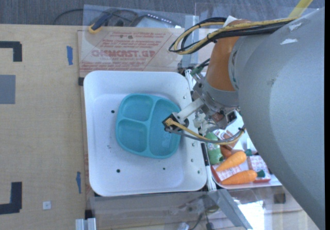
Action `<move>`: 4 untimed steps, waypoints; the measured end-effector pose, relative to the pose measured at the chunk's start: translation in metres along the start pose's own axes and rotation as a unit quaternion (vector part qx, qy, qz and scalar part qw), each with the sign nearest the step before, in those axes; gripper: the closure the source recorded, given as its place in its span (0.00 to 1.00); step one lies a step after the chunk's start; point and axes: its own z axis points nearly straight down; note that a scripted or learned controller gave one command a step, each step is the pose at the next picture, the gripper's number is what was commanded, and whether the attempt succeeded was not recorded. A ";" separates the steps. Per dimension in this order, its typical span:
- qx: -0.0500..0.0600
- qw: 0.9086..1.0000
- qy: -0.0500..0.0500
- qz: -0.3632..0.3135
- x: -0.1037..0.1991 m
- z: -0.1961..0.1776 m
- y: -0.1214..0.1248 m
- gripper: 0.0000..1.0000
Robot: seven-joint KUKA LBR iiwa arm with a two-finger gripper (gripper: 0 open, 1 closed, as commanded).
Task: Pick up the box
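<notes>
**Arm over the bin divider, box lying to the right of the plate**

Landmark: teal divided plate (147, 126), flat in the left bin (98, 136), slightly right of that bin's centre. Three compartments face up, with nothing visible in them.

Gripper (214, 120): just right of the plate, past its right rim, above the divider where the two bins meet. The grey arm with its orange band (221, 66) comes in from farther right and covers most of that side. Gripper state: cannot tell, because the tip is buried in cables and the wrist hides it. Nothing can be seen held.

Box (256, 163): right of the plate and a little lower in the view, in the right bin (247, 184). It lies flat, white with red print, and only part of it shows. Two carrots rest on it, the upper carrot (232, 161) tilted and the lower carrot (241, 177) nearly level. The box is beyond the gripper as seen from the plate and apart from it.

A green item (212, 152) lies right of the plate between the gripper and the carrots; I cannot tell what it is.

Above the plate, outside the bin, a cardboard sheet (129, 51) with faded red lettering lies on the bench (41, 120). Far left of the plate there is bare bench with a blue tape mark (69, 54).
</notes>
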 end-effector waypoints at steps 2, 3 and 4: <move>0.001 0.998 -0.002 -0.065 0.083 0.018 -0.056 1.00; 0.001 0.994 0.003 -0.114 0.081 0.087 -0.010 1.00; -0.004 0.999 0.004 0.049 0.157 0.088 -0.060 1.00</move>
